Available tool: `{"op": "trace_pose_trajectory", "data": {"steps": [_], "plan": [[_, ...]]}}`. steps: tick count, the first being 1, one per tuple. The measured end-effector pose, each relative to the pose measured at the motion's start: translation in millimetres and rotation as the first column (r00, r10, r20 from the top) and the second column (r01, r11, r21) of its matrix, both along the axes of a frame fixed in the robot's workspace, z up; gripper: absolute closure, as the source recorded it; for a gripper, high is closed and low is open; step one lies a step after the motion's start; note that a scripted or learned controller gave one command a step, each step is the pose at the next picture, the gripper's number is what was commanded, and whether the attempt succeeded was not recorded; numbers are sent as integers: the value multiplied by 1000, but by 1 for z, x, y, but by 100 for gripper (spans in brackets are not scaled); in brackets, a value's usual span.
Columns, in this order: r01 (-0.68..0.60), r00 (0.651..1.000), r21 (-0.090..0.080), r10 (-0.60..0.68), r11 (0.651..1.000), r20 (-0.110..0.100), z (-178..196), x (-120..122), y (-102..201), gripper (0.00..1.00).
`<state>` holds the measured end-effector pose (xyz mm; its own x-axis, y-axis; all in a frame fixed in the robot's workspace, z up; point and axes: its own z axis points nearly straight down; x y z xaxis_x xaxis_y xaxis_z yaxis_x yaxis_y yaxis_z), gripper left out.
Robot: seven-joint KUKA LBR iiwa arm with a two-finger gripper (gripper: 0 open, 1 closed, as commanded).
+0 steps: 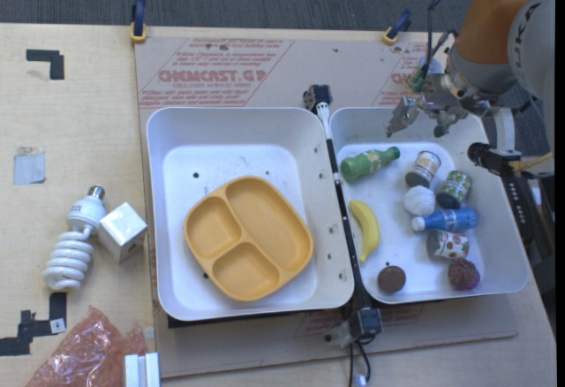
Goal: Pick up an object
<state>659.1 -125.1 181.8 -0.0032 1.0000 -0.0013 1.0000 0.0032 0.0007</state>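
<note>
My gripper [421, 118] hangs over the far edge of the right bin [494, 284], open with nothing between its fingers. Below it in that bin lie a green bottle [369, 163], a banana [365, 229], a white ball [419, 201], a blue and white bottle [446, 220] and a small can [424, 169]. A green can [455, 188], a patterned can [448, 245], a brown ball [391, 278] and a dark red berry-like object [463, 274] also sit there. The green bottle is the nearest to the gripper, a little toward the front left.
The left bin [163, 200] holds a yellow divided plate [248, 238]. On the bench to the left lie a spiral light bulb [71, 244], a white cube [122, 231] and a red mesh bag [84, 350]. Blue clamps [138, 18] pin the board's far corners.
</note>
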Motion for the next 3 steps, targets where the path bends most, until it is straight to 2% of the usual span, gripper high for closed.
{"op": "trace_pose_trajectory", "data": {"steps": [1,2,3], "plan": [[0,1000,1,0,1000,3,-62,1,3,0],[4,1000,0,-4,1000,0,-89,0,-11,0],[4,1000,0,-4,1000,0,-28,0,-18,0]]}}
